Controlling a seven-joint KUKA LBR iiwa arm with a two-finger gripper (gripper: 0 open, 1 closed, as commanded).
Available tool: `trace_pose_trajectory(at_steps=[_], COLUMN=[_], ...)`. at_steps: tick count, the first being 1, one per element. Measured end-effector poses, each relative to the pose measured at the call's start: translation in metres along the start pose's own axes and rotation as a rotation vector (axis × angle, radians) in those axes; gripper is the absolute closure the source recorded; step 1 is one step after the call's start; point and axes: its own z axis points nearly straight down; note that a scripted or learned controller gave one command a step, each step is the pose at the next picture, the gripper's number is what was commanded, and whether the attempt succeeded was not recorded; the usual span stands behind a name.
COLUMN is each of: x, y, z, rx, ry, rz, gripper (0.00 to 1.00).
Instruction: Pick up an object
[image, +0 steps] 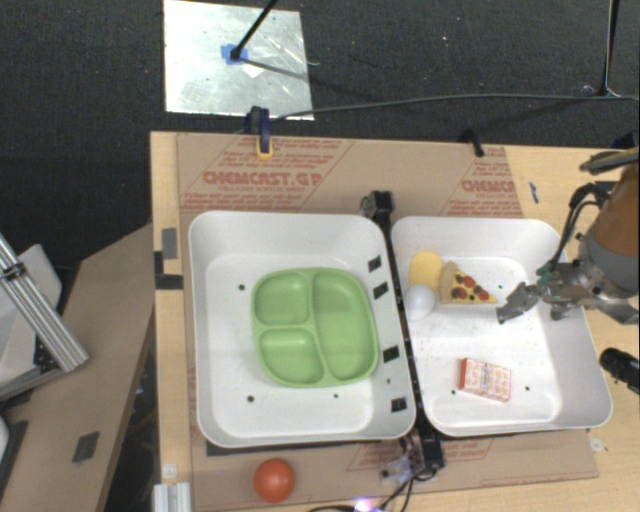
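Observation:
The right bin (575, 400) holds a pizza-slice toy (466, 288), a yellow rounded piece (426, 267), a small white ball (420, 299) and a flat red-and-white packet (485, 379). My gripper (532, 298) hangs over the right part of this bin, just right of the pizza slice and above the packet. Its dark fingers point left and down, and nothing shows between them. The arm comes in from the right edge.
The left bin (215, 400) carries a green divided plate (314, 326). An orange ball (274, 479) lies on the bench in front of the left bin. Black clips (380, 205) sit along the seam between the bins. A metal rail (35, 305) stands at far left.

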Motion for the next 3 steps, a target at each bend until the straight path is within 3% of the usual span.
trace_pose_trajectory(at_steps=[1, 3], x=[0.0, -0.005], y=[0.003, 0.002], z=[-0.007, 0.105], rx=[-0.012, -0.011], ry=[-0.003, -0.002], rz=[-0.004, -0.002], gripper=[0.0, 0.0])
